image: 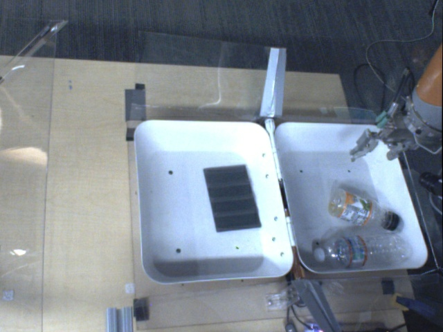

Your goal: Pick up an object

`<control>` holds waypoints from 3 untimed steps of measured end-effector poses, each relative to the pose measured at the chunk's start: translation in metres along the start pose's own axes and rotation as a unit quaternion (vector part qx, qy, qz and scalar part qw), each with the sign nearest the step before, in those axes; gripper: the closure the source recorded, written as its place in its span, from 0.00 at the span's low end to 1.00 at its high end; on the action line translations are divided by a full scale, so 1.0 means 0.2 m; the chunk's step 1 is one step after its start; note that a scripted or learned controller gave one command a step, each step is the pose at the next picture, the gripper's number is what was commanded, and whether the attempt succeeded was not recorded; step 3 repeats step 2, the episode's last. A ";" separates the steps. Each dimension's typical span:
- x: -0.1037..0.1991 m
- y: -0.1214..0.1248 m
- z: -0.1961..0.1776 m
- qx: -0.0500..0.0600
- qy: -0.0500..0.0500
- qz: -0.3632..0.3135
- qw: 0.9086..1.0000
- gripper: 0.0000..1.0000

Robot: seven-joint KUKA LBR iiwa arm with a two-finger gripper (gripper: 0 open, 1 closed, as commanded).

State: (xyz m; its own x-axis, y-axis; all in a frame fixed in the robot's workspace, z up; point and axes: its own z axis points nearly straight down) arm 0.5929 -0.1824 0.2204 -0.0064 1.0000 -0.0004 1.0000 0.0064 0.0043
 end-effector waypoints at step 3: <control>-0.03 -0.25 0.59 -0.008 -0.001 -0.039 0.999 1.00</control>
